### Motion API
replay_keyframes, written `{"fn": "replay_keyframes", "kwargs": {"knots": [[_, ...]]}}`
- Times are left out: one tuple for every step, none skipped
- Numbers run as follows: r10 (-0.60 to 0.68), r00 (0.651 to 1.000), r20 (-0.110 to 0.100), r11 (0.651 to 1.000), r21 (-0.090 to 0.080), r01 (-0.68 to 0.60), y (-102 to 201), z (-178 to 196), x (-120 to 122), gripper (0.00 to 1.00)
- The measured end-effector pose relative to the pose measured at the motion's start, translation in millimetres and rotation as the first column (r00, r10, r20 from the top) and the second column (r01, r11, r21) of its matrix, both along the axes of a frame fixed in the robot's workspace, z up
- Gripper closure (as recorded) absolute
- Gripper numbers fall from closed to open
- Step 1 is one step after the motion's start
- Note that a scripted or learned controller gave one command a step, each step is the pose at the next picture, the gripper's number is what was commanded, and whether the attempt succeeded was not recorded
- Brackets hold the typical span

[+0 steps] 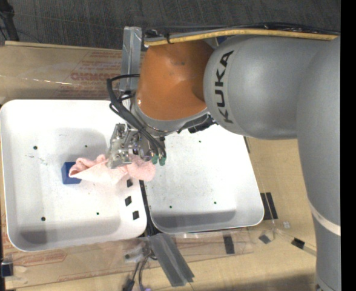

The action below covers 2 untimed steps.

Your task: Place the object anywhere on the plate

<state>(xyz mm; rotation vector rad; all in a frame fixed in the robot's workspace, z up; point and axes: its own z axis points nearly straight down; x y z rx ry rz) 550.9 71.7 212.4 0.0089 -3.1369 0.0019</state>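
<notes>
The gripper (pixel 126 153) hangs over the ridge between the two bins, right at the pink cloth (pixel 108 170), which stretches leftward from it toward a blue block (pixel 69 173) in the left bin (pixel 20 120). Whether its fingers pinch the cloth I cannot tell.

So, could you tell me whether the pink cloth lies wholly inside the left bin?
No. The cloth is crumpled, mostly in the left bin, but one end drapes over the rim toward the right bin.

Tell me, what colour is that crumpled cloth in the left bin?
Pale pink. The cloth shows in the camera view, beside a blue block.
</notes>
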Motion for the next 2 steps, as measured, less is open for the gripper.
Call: {"fn": "replay_keyframes", "kwargs": {"knots": [[0.004, 1.0, 0.004, 1.0, 0.0, -0.004, 45.4, 15.3, -18.6, 1.0], [0.003, 1.0, 0.004, 1.0, 0.0, -0.003, 45.1, 15.4, -18.4, 0.0]]}}
